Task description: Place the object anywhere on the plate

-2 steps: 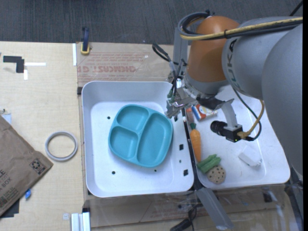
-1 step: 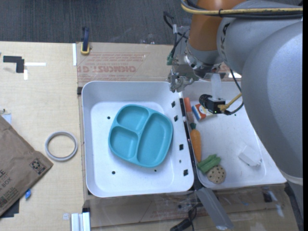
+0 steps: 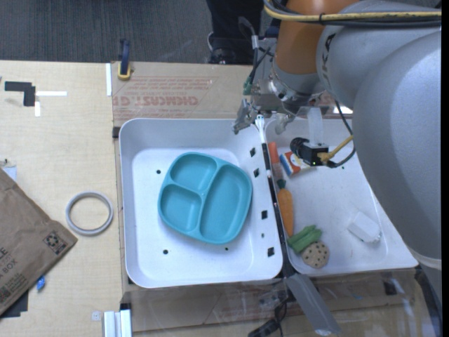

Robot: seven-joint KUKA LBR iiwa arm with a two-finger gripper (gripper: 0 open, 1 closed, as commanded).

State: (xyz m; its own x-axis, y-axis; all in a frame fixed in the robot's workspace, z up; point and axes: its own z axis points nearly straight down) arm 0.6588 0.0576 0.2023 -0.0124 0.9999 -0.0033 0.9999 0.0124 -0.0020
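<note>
1. Two shallow white bins sit side by side on your counter (image 3: 56,153): the left bin (image 3: 140,209) and the right bin (image 3: 351,188), their inner walls touching down the middle.
2. You will find the plate (image 3: 205,197), a teal dish with three compartments, lying flat in the left bin, slightly turned, with bare white floor around it on every side.
3. Your arm (image 3: 379,69) comes in from the right, its orange band (image 3: 309,20) above the wrist, and the hand (image 3: 261,123) hangs over the far end of the wall between the bins.
4. You can see the fingers (image 3: 243,121) spread apart, with nothing between them.
5. Look in the right bin for the loose things. A carrot (image 3: 285,211) lies lengthwise just beside the dividing wall. A green piece (image 3: 304,238) sits at its near end, touching a round speckled cookie (image 3: 315,254).
6. Farther back, a small red and white item (image 3: 288,164) lies near the wall, below the hand; you cannot tell what it is. A small white block (image 3: 365,228) rests well apart from the others, toward the right side of that bin.
7. Left of the bins, a ring of tape (image 3: 89,212) lies on the counter, near a brown cardboard box (image 3: 24,244) at the left edge.
8. Nothing from the right bin touches the plate.
</note>
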